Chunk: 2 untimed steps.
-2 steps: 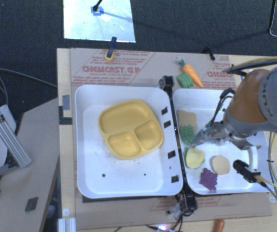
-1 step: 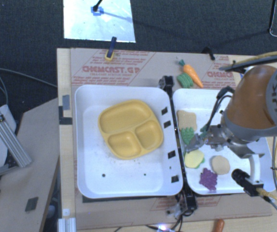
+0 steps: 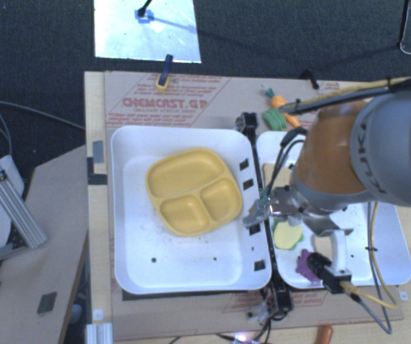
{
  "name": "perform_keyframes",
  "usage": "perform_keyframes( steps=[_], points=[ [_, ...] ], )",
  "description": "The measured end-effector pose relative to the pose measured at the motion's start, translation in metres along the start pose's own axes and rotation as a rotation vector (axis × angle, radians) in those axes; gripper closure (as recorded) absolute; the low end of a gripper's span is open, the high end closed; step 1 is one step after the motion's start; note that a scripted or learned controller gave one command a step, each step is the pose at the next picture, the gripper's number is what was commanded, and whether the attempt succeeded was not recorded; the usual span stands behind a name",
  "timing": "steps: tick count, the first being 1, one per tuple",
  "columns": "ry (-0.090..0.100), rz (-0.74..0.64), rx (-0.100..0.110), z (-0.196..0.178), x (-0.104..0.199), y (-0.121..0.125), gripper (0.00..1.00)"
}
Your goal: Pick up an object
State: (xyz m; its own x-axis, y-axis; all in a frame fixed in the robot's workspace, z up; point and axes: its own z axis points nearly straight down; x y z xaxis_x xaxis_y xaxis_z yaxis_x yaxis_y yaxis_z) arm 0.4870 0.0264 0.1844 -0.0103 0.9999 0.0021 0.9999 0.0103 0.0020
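My claw [image 3: 257,213]: hangs over the seam between the bins; whether my fingers are apart or together, I cannot tell.
Right bin [image 3: 399,260]: two small things near its left wall — one pale yellow piece [image 3: 287,236], one purple piece [image 3: 305,265].
Left bin [image 3: 130,185]: one yellow three-compartment tray [image 3: 193,190], centred.

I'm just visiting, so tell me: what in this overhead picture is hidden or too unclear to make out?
- Right bin: the arm covers most of it, so what lies under it is unknown.
- Jaws: blocked by the wrist; open or shut cannot be told.
- Yellow-green object and purple object: partly covered and small, so their kind is unclear.
- Green and orange items behind the bins: too small to identify.
- Yellow tray in the left bin shows fully.
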Motion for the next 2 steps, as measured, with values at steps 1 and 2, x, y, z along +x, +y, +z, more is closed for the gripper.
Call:
perform_keyframes(
  steps=[1, 2],
  points=[
    [-0.005, 0.014, -0.003, 0.0, -0.073, 0.04, 0.0],
    [-0.003, 0.012, 0.0, 0.062, -0.114, 0.066, 0.0]
  ],
)
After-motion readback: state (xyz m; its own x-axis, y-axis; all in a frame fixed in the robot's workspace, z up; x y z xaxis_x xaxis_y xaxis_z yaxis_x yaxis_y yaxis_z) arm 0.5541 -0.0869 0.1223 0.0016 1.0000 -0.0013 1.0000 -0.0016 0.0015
